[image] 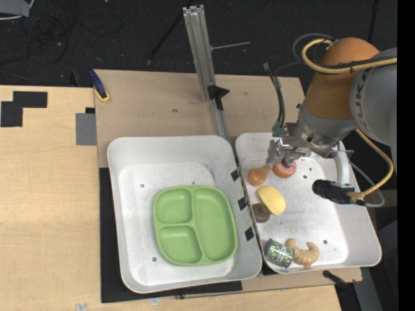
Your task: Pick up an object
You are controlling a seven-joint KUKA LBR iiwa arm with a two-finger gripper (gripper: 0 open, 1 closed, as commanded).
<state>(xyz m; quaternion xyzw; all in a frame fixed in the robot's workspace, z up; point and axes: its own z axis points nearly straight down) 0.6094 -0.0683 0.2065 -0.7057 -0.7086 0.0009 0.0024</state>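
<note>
A light wooden bench (45,173) fills the left side, with black and grey patches near its upper edge. Behind it lies a dark floor (97,24) strewn with cables, and a metal post (201,50) stands upright.

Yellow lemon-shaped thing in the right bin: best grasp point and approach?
Grip the yellow lemon-shaped object across its narrow middle, coming straight down from above. It lies flat with its long axis running diagonally, so the short axis probably fits the fingers best. The brown round item touches its lower left end and the orange piece sits close above, so stay mid-body.
</note>
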